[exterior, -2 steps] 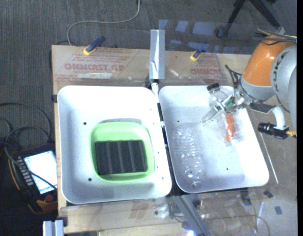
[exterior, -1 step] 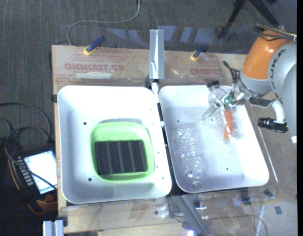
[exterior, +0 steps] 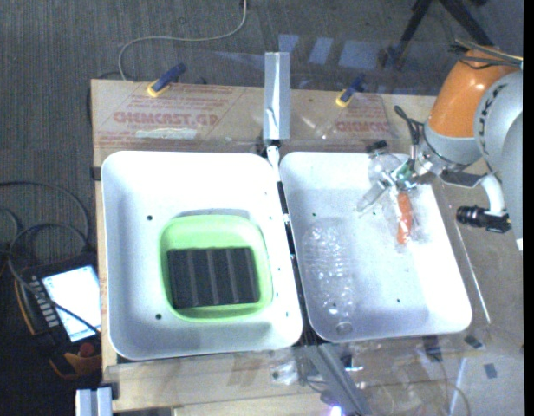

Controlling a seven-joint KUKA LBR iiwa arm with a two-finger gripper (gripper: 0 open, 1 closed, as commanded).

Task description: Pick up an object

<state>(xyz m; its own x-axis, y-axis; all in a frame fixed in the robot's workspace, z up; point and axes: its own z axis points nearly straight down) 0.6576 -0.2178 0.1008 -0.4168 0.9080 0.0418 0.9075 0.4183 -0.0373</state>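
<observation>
2 shallow white bins sit side by side on the bench. The left bin holds a green tray with 3 dark slots across its middle. In the right bin a clear plastic bottle lies lengthwise near the left wall, and an orange carrot-like piece lies toward the upper right. The arm (grey, with its orange band) reaches in from the right, its gripper low over the right bin's upper part, just above the orange piece.
</observation>
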